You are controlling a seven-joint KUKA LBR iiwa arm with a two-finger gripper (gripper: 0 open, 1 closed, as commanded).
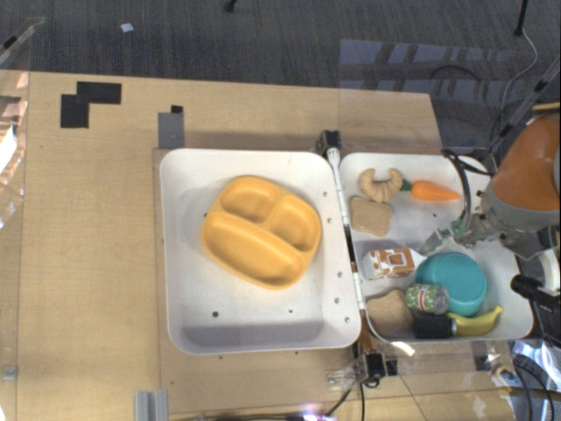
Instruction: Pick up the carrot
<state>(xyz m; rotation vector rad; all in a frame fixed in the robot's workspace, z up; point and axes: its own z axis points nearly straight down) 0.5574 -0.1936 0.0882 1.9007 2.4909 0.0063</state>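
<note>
Your pincer [456, 229] sits low over the right bin [517, 327], just right of its middle, and at this slant you cannot tell how far it is parted or whether it has hold of anything. It hangs below the orange band [530, 169] of the arm, which comes in from the right edge. The carrot [433, 191] you are after lies near the far wall of that same bin, pointing right, just beside a croissant [381, 183] and apart from the pincer. Nearer you, look for a slice of bread [371, 216], a small carton [391, 262], a teal bowl [456, 283], a can [426, 299] and a banana [478, 323]. The left bin [188, 323] holds a yellow divided plate [261, 231].
</note>
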